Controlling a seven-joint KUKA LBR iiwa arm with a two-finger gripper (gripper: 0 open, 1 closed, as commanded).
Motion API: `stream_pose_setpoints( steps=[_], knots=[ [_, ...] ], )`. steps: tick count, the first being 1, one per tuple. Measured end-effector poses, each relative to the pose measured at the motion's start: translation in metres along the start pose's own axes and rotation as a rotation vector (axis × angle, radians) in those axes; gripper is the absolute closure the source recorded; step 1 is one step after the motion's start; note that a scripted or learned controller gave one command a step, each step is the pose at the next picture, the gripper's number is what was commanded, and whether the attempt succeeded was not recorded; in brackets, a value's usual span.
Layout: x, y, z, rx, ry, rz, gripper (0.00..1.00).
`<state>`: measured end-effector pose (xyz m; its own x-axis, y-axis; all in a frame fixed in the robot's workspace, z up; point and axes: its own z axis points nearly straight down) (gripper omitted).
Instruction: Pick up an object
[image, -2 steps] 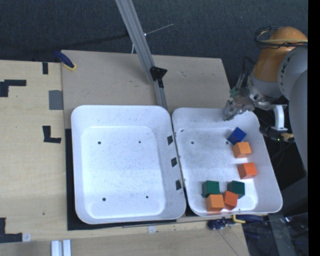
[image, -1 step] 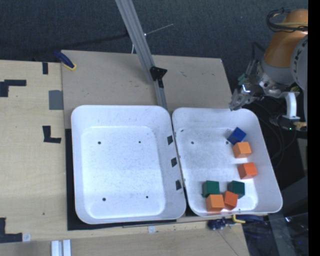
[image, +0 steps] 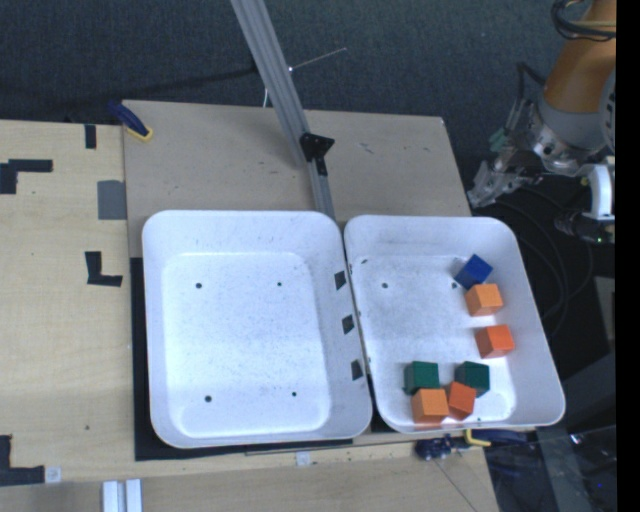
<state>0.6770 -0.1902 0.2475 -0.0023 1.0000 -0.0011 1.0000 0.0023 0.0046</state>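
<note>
The right bin (image: 400, 250) holds several small blocks. A blue block (image: 474, 269) lies near its far right side, with an orange block (image: 485, 298) just in front of it and another orange block (image: 495, 340) further forward. Near the front sit two green blocks (image: 422, 375) (image: 473, 376) and two orange blocks (image: 431, 404) (image: 461, 398). My gripper (image: 492, 180) hangs off the bench at the upper right, beyond the far right corner of the right bin and well apart from the blocks. Nothing shows between its fingers.
The left bin (image: 160, 250) lies beside the right one. A slanted metal pole (image: 285, 85) with a black clamp (image: 316, 146) crosses the back of the bench. Cables hang at the right past the bench edge.
</note>
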Motion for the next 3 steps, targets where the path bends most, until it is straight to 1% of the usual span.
stream_pose_setpoints(
  steps=[2, 3],
  knots=[
    [0.091, -0.039, -0.011, 0.007, 0.003, -0.003, 1.0],
    [0.142, -0.06, -0.015, 0.007, 0.003, -0.004, 1.0]
  ],
)
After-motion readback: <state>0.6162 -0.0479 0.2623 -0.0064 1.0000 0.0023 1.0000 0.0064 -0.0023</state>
